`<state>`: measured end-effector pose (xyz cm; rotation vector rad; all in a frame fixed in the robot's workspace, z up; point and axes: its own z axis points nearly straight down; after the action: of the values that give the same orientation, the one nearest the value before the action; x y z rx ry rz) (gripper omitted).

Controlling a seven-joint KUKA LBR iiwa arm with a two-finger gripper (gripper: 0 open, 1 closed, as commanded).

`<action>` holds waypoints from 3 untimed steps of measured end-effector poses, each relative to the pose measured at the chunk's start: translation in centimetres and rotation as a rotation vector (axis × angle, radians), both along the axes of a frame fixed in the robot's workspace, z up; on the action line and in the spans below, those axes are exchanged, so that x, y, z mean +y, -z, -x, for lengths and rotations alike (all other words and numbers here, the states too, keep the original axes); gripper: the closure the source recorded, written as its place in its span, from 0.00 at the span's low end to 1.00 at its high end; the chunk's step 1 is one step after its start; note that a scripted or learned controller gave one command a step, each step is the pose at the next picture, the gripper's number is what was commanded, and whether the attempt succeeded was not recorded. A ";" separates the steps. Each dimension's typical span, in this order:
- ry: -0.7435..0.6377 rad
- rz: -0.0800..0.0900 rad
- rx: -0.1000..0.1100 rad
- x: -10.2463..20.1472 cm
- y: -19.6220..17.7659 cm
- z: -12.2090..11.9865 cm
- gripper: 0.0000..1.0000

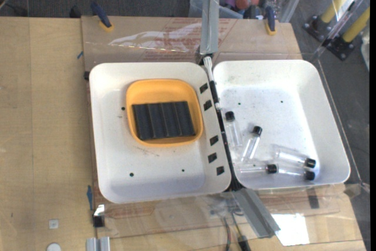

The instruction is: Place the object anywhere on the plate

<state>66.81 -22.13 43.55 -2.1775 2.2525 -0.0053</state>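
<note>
Vials (249,149), clear with black caps, lie scattered on their sides in the right bin (305,97), well apart from the plate. Five can be counted. One lies near the divider (210,104), a second lies tilted just beside it, and a third (258,168) lies flat below those. Two more (292,157) lie close together towards the near right corner. The far half of that bin's floor is bare white, leaving open room there.

In the left bin (106,144) sits the orange plate (134,96), closer to the far rim than the near one, with bare floor on all sides. A black ribbed block (163,120) covers most of the plate's floor, so little more than the raised orange rim is free. Black tabs line the divider. I cannot tell the claw's state or where it stands relative to the vials.
</note>
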 end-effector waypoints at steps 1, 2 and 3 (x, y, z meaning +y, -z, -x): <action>-0.258 0.002 0.001 0.0 0.0 0.0 1.00; -0.584 0.003 0.001 0.9 0.0 0.0 1.00; -0.812 0.006 0.000 1.7 0.0 0.0 1.00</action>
<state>66.84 -20.44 43.54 -2.8929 1.2111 -0.0059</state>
